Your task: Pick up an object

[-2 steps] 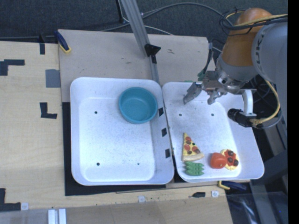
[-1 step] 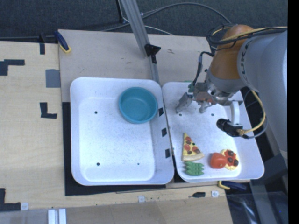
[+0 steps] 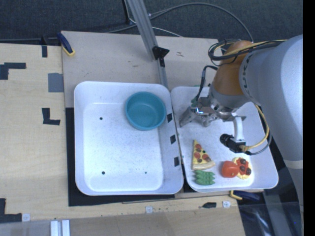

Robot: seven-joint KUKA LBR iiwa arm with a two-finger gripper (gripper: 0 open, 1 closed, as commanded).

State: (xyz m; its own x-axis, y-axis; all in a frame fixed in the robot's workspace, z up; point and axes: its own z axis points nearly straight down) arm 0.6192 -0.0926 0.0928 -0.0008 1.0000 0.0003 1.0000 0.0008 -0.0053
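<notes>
Claw (image 3: 197, 116) low in right bin (image 3: 263, 181), can't tell its state. Pizza slice (image 3: 201, 156), green toy (image 3: 204, 178), red toy (image 3: 229, 168) lie near front; blue bowl (image 3: 145, 110) in left bin (image 3: 88, 176).

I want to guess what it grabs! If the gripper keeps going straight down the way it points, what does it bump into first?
Probably just the bare floor of the right bin. The gripper hangs over the bin's upper part, apart from the pizza slice nearer the front. Its height is hard to judge from above.
</notes>
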